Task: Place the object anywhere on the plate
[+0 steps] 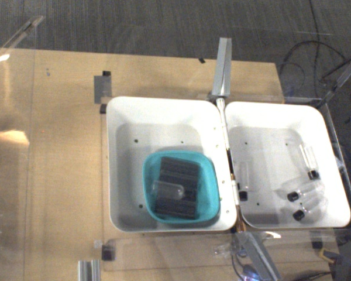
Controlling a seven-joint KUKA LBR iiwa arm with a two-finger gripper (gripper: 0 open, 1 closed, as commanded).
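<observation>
Seemingly, the task's thing is already set down: a dark, ribbed, rectangular block (184,177) is seen lying flat on the teal, square, shallow plate (147,177), which sits in the near part of the left white bin (123,157). A small clear, rounded piece (167,189) rests on the block's near left part; what it is cannot be made out. The block is judged stiff and fairly light, its ribs giving some purchase, so it would best be taken across its short sides, with the clear piece minded, since that may slide off. In the right white bin (263,151), several clear plastic vials with black caps (301,201) lie towards the near right corner; these are judged light, slick and apt to roll, and would be held across the body rather than at the cap. Their outlines are nearly lost against the white floor, so their number is uncertain. Whether the pincer is released or clenched cannot be told.
</observation>
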